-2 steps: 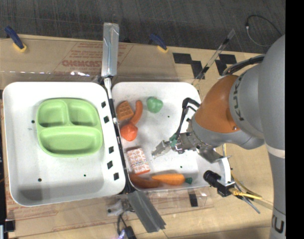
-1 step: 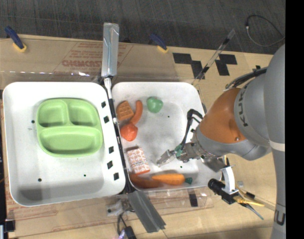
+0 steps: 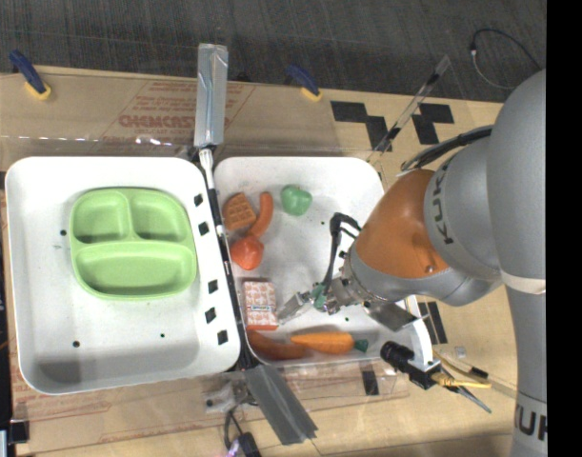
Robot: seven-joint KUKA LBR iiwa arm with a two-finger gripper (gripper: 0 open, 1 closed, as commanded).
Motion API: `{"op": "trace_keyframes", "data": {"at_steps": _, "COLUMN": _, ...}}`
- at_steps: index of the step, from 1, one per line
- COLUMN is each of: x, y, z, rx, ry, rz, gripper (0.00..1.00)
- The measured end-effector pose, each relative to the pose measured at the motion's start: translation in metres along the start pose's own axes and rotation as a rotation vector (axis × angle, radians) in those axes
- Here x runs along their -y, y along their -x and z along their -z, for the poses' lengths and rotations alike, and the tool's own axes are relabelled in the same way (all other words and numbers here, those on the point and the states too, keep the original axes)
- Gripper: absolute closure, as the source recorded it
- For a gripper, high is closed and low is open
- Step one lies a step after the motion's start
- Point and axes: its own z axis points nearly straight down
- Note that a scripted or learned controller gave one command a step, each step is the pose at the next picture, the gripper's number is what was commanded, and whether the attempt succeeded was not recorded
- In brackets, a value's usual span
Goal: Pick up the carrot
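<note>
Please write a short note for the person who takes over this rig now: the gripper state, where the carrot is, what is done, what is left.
Gripper: low in the right bin, beside the small box, holding nothing I can see.
Carrot: lying flat near the right bin's front wall, just below the gripper, apart from it.
Done: arm is over the correct bin.
Left: move onto the carrot, grasp it, lift it.

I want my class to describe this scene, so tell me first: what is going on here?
A grey KUKA arm with an orange band reaches from the right into the right bin. Its gripper hangs low over the bin floor, just above the carrot, which lies along the bin's near edge and is not held. A small pink carton, a tomato, a sausage and a green pepper lie nearby. The left bin holds a green divided tray.
</note>
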Motion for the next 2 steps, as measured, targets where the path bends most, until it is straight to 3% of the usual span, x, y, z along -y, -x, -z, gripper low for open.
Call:
{"op": "trace_keyframes", "data": {"at_steps": 1, "x": -0.001, "y": -0.002, "z": 0.057, "rx": 0.000, "ry": 0.000, "rz": -0.550, "gripper": 0.00}}
{"op": "trace_keyframes", "data": {"at_steps": 2, "x": 0.013, "y": 0.049, "z": 0.001, "rx": 0.000, "ry": 0.001, "rz": -0.402, "gripper": 0.00}}
